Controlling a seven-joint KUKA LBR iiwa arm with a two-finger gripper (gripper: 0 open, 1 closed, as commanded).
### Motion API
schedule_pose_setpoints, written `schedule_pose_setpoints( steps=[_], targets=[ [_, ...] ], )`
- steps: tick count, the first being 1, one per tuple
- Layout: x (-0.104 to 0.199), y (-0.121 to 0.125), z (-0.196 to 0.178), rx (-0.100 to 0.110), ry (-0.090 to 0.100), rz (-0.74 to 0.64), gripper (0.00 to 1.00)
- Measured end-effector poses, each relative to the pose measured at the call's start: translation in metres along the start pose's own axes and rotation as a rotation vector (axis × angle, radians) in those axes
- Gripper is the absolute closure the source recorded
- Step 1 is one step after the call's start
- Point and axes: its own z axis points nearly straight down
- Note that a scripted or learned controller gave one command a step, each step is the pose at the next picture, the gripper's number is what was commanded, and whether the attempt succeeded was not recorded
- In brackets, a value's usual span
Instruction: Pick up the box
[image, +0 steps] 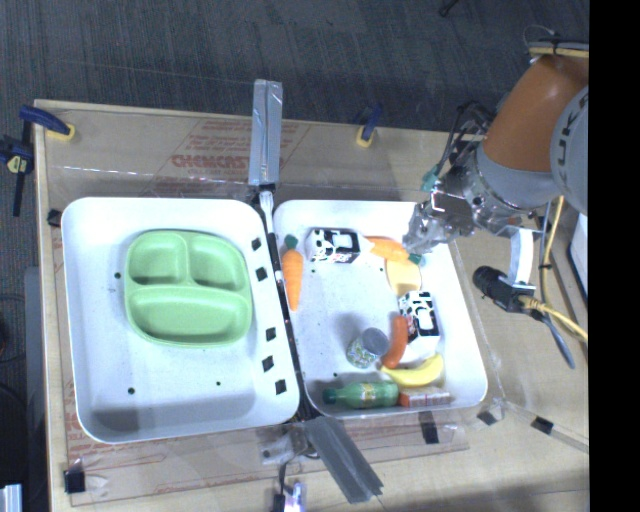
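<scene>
Two bins share the bench (520, 440); the fingers (418, 243) hover at the right bin's (330, 330) far edge, their spread unclear, the box (332, 245) well apart.

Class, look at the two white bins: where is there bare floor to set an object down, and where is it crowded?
Free: the left bin floor around the green tray, widest along its near edge. In the right bin, a bare patch lies between the carrot and the cow-print box. Crowded: the right side and near edge, by the banana and bottle.
</scene>
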Motion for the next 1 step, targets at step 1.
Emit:
schedule_pose_setpoints(
  steps=[1],
  targets=[
    [-0.0001, 0.0000, 0.0001, 0.000, 0.000, 0.000, 0.00]
  ],
)
